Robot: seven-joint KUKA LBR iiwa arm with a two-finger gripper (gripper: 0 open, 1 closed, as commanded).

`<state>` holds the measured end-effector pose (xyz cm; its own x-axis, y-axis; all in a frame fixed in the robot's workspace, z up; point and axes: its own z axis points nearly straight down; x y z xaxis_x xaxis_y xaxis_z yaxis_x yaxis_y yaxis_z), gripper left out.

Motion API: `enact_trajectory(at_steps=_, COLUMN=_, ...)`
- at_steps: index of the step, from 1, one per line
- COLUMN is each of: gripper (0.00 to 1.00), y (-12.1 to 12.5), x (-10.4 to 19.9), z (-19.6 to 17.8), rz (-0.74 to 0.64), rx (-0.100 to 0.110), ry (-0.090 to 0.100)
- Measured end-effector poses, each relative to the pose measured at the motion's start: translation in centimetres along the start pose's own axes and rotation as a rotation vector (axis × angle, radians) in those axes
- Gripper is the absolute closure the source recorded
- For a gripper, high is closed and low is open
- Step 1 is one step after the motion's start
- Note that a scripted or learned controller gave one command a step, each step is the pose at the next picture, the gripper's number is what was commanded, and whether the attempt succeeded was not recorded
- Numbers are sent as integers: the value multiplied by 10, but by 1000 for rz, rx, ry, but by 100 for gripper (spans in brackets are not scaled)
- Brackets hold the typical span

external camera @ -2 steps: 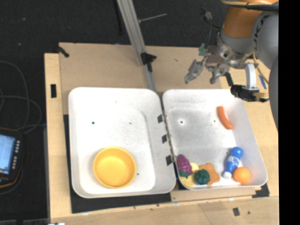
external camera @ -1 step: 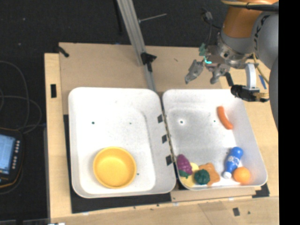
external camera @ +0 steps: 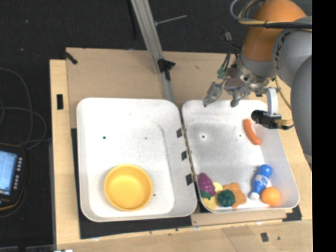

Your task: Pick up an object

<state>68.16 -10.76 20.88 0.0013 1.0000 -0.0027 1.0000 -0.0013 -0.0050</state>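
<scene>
1. Risk number one, judging from the camera view: the gripper (external camera: 221, 97) is hanging over the far edge of the right bin (external camera: 220, 140), and nothing is lying under it — so a straight drop from here is probably closing on bare white floor or clipping the rim.
2. The nearest candidate is the orange sausage (external camera: 252, 131), lying apart from the fingers, toward the bin's right wall. It looks slim and round, so I'm guessing it's rolling away if the fingers are landing off-centre.
3. The rest are crowding the near corner: purple toy (external camera: 205, 184), green toy (external camera: 226, 197), blue-and-white bottle (external camera: 260, 180) and orange ball (external camera: 271, 196). Going for that pile is risking a two-thing pinch or a shove against the wall.
4. The yellow bowl (external camera: 128, 187) is sitting alone in the left bin (external camera: 126, 119) — well apart, and its wide rim seems awkward for two fingers.
5. Pose: the arm is reaching in from the right, wrist pointing down, jaws spread wide and holding nothing.
</scene>
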Motion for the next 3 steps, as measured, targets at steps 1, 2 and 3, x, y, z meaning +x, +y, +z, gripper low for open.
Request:
enact_trajectory(at_steps=1, gripper=0, y=-4, x=6, z=60, rz=-1, rx=0, ry=1)
enact_trajectory(at_steps=2, gripper=0, y=-4, x=5, z=111, rz=0, rx=-1, ry=0)
enact_trajectory(at_steps=3, gripper=100, y=-2, x=4, z=96, rz=2, rx=-9, ry=0)
